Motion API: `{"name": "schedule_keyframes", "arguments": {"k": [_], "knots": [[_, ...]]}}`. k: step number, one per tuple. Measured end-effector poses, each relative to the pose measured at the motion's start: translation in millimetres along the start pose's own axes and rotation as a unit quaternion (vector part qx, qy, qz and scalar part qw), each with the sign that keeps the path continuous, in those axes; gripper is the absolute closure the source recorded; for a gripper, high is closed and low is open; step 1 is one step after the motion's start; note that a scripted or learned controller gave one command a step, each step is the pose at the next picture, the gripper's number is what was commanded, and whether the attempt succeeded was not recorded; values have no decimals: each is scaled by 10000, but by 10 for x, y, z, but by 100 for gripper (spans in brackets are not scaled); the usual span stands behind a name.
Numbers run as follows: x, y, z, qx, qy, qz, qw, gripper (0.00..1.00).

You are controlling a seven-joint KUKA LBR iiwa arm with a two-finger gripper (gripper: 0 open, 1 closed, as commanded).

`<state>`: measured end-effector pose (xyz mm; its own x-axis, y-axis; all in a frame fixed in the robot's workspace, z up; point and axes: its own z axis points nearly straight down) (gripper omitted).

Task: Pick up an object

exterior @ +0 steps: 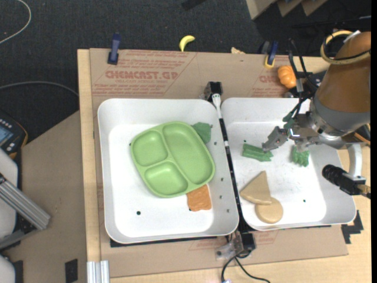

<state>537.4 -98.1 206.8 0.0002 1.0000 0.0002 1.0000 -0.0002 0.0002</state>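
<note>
My gripper (287, 140) hangs over the right bin (330, 208), open, with nothing between its fingers. One fingertip (273, 140) is just above and to the right of a flat green block (256, 152). A small green toy (300, 157) lies below the other finger. Two tan pieces, a wedge (257, 188) and a round one (269, 211), rest near the bin's front. In the left bin (115, 158) sits a light green divided plate (172, 158), with an orange piece (199, 199) at its front edge and a dark green piece (202, 131) behind it.
The arm's grey and orange wrist (347, 81) covers the right bin's far right corner. On the cardboard behind the bins lie an orange object (286, 75) and a yellow one (187, 41), with blue clamps (113, 49) at the edge.
</note>
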Motion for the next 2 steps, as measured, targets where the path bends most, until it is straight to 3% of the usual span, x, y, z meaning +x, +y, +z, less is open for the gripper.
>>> {"name": "schedule_keyframes", "arguments": {"k": [1,2], "knots": [[880,-555,238,48,27,-41,10000,0],[245,-589,221,13,2,27,10000,0]]}}
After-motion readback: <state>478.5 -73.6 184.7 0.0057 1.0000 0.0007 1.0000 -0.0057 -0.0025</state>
